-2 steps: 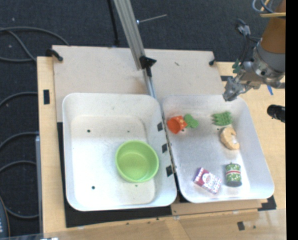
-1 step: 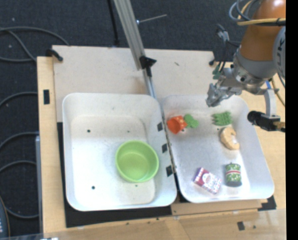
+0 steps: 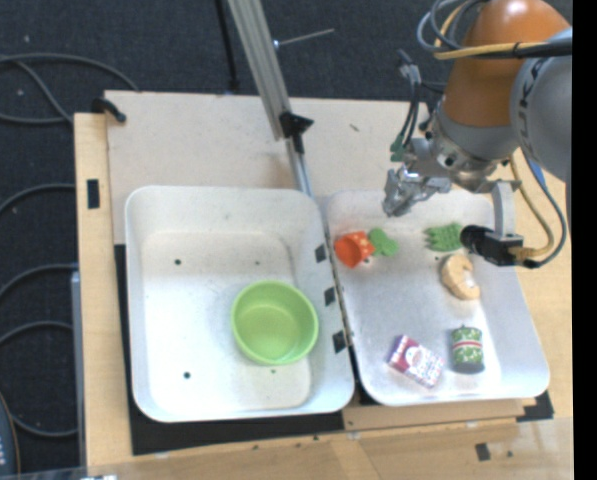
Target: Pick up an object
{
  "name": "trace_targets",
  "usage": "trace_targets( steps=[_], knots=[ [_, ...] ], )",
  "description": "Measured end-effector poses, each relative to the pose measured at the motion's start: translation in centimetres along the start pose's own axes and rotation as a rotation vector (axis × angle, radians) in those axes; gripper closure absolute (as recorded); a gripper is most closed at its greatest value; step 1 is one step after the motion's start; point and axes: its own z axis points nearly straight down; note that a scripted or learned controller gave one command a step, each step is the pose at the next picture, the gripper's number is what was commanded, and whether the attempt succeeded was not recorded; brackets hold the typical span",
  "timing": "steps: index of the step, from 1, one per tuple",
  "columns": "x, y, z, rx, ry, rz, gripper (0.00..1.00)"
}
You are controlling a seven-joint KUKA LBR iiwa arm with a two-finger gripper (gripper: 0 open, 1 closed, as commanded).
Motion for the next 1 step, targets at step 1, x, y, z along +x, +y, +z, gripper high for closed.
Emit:
trace_targets(
  steps=[1],
  knots=[
    [5.47, -1.31, -0.47, -0.001, 0.002, -0.002, 1.00]
  ],
)
